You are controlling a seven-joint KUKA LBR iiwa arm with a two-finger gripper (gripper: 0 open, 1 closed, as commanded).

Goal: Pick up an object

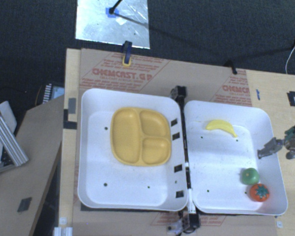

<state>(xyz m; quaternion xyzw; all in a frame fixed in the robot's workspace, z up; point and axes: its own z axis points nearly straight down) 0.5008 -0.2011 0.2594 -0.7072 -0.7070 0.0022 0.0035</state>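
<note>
In the right bin point(217, 197) lie a yellow banana point(221, 127) near the back, a green round fruit point(250, 175) and a red tomato point(258, 192) at the front right corner. My gripper point(278, 151) hangs over the right rim of that bin, above and behind the green fruit, and well right of the banana. Its fingers point(267, 148) stand apart with nothing between them, so it is open.
The left bin point(91, 182) holds a yellow divided plate point(140, 136). A black hinge strip point(181, 153) runs between the two bins. Cardboard point(156, 75) lies under both bins, and a metal sheet point(114, 15) sits on the floor behind.
</note>
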